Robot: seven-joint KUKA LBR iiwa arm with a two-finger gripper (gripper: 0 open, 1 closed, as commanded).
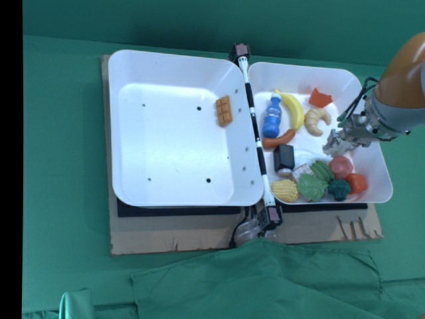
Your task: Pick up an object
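Left bin (133,72) holds just one item, an orange waffle-like block (224,110) up against its right wall, well apart from everything else. Right bin (372,178) is crowded: blue bottle (272,115), banana (293,109) just beside it, a sausage (279,139) touching the bottle's near end, a black block (284,157), corn (285,191) at the near-left corner. Further right: croissant (317,119), a red wedge (320,98) at the far side, then a near-side cluster of leafy greens (311,187), a red round piece (341,165), broccoli (339,189) and an orange-red piece (356,182), all packed touching.

Arm comes in from the right; gripper (343,140) sits low over the right bin, betw. croissant and red round piece, prob. closest to the latter.

Risks, as a judgement: the near cluster is so tight that fingers coming down could land on two items at once, or shove one aside w/o getting a pinch. Round piece may roll out of a shallow grip. Croissant's curved shape could slip too.

Pincer: can't tell if spread or pressed together at this res; nothing visibly betw. the tips, so no hold can be claimed. Contact w/ any item also unclear.
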